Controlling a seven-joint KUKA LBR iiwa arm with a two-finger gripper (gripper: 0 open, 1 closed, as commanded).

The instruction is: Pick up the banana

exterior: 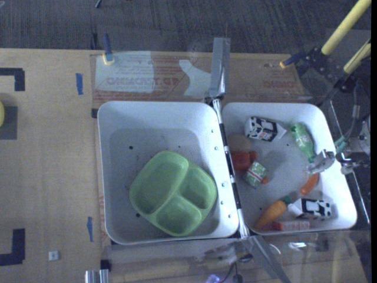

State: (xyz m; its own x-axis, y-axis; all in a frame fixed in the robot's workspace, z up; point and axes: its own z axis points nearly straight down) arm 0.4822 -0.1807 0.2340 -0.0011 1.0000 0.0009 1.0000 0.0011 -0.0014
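The banana is taken, with some doubt, to be the pale rounded shape lying in the right bin, just beside the wall shared with the left bin. It is too dim for its identity to be settled. The tool is seen low over the right side of the same bin, near a green packet and an orange piece. Whether it is released or clenched cannot be told, and nothing can be seen gripped in it.

For the step in hand, the tool would best be lifted clear of the clutter first, then carried across the bin toward the dividing wall. The target's long axis should be confirmed before any descent is made. A grasp across the narrow width is judged safest.

Room is tight there. The shared wall presses on one side, a red block lies just below the shape, and a black-and-white carton sits near on the right. A green-and-white can is close too. The open floor lies in the middle of the bin. The left bin carries a green divided plate.
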